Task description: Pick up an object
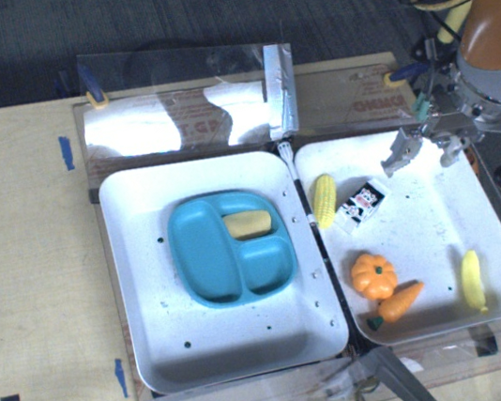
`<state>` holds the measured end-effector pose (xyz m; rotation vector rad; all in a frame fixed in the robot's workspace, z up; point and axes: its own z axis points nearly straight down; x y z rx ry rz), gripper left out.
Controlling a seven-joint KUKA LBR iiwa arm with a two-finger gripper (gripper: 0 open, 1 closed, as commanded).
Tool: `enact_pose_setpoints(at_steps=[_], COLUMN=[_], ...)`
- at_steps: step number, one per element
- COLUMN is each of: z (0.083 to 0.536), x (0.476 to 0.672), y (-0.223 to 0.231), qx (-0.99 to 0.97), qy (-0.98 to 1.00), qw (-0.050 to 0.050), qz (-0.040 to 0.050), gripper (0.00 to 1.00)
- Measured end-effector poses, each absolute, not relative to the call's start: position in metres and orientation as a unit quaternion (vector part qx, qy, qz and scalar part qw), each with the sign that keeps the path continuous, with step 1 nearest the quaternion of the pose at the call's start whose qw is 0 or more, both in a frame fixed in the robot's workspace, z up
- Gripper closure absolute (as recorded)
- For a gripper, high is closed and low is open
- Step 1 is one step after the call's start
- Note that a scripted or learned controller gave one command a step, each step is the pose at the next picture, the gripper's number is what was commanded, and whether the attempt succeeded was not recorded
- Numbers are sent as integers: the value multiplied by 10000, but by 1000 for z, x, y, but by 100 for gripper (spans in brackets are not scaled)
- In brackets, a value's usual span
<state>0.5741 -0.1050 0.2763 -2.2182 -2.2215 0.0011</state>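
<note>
The end effector hangs open and empty above the right bin; I think it may hit the rim.

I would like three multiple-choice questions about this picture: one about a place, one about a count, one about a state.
1. Where does the yellow block lie?
A. in the blue tray
B. beside the pumpkin
C. on the bench

2. How many things lie in the right bin?
A. three
B. five
C. seven

3. How does the gripper stand?
A. holding the corn
B. holding nothing, over the right bin's far side
C. pressed on the banana

Answers: 1 A, it rests in a tray compartment. 2 B: corn, card, pumpkin, carrot, banana. 3 B, nothing is between its fingers.
</note>
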Motion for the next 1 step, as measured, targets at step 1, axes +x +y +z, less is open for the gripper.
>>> enact_pose_setpoints(at_steps=[1], z=[186], x=[600], y=[-65], qx=[-6938], qy=[-7201], qw=[42], qz=[29], gripper=[0])
